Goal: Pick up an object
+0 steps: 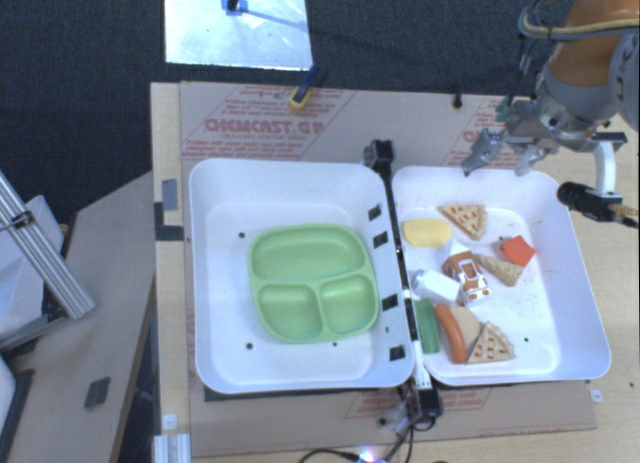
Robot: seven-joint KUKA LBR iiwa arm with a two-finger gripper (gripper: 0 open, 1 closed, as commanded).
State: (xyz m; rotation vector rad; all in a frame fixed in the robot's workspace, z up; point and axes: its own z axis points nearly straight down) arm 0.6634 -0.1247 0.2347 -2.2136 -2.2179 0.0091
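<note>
- Toy food is lying clustered in the right bin point(575, 281) — a pizza slice point(465, 218) toward the far side, a yellow piece point(427, 232) beside it, an orange block point(517, 250), a sausage point(452, 332) and a second slice point(490, 345) near the front wall.
- Gripper point(508, 154) is hanging over the bin's far rim with its two fingers spread apart, gripping nothing, well apart from the pieces.
- Pieces are looking light, rigid and probably smooth, so they may be skidding under a glancing touch; the orange block is offering the plainest flat sides for a pinch.
- Room is lying open along the bin's right half, while the middle pieces are touching or crowding each other — awkward for finger entry.
- Left bin point(215, 201) is carrying a green tray point(310, 281).
</note>
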